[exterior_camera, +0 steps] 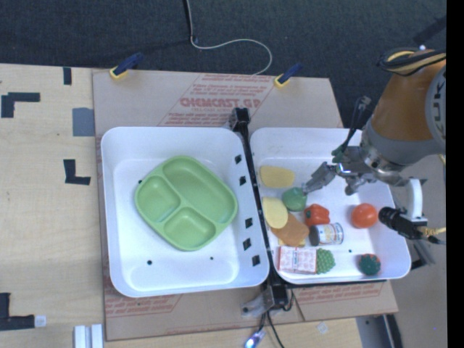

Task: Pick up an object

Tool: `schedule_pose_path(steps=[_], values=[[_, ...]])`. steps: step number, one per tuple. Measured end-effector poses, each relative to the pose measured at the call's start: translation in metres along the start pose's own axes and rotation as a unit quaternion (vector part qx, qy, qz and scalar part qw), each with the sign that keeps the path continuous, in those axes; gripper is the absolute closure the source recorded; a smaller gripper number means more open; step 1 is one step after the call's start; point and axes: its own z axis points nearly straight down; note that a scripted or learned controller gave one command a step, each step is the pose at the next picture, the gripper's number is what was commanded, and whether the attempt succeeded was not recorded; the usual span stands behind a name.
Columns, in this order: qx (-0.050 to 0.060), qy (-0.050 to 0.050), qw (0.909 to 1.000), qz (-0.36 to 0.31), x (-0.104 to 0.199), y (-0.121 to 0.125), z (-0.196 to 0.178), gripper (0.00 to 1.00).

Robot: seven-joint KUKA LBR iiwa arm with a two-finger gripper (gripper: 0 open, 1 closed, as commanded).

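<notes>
Your end effector [313,182] sits right of centre, tip just above the green round object [294,199] in the right bin [391,270], angled to reach it; I cannot tell its opening.

The arm reaches in from the right, orange band up top, and the gripper [313,183] hangs low over the right bin [330,138], just beside a small green round piece [294,199]. Around it lie a pale yellow piece [277,176], a red pepper [317,214], a small jar [328,233], a tomato [364,214], a red-and-white packet [297,259] and a dark green lump [370,264]. In the left bin [119,147], a green divided plate [185,202] sits at a tilt.
</notes>
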Motion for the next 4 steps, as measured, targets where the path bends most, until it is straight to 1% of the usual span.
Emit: schedule_pose_path(steps=[1,2,3,4], values=[[-0.006,-0.001,1.0,-0.001,0.0,0.003,-0.007,0.0],[-0.004,-0.001,1.0,-0.002,0.004,0.001,0.038,0.0],[-0.005,-0.002,1.0,-0.002,0.011,-0.006,0.088,0.0],[-0.008,-0.002,1.0,0.0,0.011,-0.005,0.114,0.0]])
